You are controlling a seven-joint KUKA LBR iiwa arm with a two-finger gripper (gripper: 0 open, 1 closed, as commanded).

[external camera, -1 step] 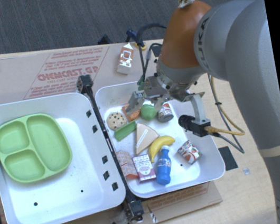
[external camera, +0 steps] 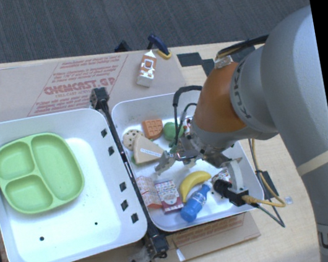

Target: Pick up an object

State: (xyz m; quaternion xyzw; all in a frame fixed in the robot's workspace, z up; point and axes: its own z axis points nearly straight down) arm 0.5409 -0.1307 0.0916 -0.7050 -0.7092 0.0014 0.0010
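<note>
Over the middle of the right bin [external camera: 141, 103] the grey arm [external camera: 252, 99] reaches in from the right and hangs low. Its orange band sits above the bin's far-right part, and its gripper [external camera: 168, 160] points toward the bin's left wall. The gripper sits just beside the right end of a pale wedge [external camera: 144, 152] and may be touching it. That spot is too dark and crowded to tell whether the gripper is open or closed.

The wedge lies flat near the left wall, about midway along it. Toward the far-left corner lies a round speckled cookie [external camera: 131, 138], and just right of it an orange square cracker [external camera: 153, 127]. A green item [external camera: 169, 130] lies beside the cracker, partly hidden by the wrist.

Toward the near edge lies a yellow banana [external camera: 195, 182]. A blue bottle [external camera: 195, 206] lies on its side just beside the banana, close to the near wall. A red-and-white packet [external camera: 169, 195] lies to the left of both, toward the near-left corner.

The left bin [external camera: 105, 222] carries a light green divided plate [external camera: 36, 173] in its far-left part. On the printed cardboard sheet [external camera: 74, 86] beyond the right bin's far edge lies a small white-and-orange carton [external camera: 147, 69], near a blue clamp [external camera: 159, 46].
</note>
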